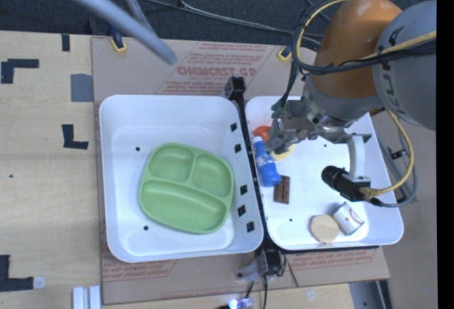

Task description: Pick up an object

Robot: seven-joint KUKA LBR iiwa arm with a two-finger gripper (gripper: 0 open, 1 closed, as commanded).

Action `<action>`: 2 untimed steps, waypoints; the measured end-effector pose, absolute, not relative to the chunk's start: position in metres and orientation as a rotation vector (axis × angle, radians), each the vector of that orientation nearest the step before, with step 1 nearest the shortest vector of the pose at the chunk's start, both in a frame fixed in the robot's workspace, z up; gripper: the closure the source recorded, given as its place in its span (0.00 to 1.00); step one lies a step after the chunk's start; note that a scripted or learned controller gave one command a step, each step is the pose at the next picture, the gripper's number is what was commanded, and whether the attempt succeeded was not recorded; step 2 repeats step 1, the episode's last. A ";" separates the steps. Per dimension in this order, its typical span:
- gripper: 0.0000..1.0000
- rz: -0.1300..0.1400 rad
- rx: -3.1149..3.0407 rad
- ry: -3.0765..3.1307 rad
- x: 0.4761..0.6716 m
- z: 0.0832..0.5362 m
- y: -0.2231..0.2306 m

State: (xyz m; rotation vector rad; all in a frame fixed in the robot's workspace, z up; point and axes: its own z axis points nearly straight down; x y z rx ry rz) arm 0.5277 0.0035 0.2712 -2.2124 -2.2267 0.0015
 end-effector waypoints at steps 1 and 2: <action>1.00 0.002 -2.213 -2.227 0.520 0.263 0.055; 1.00 0.002 -2.213 -2.227 0.520 0.263 0.055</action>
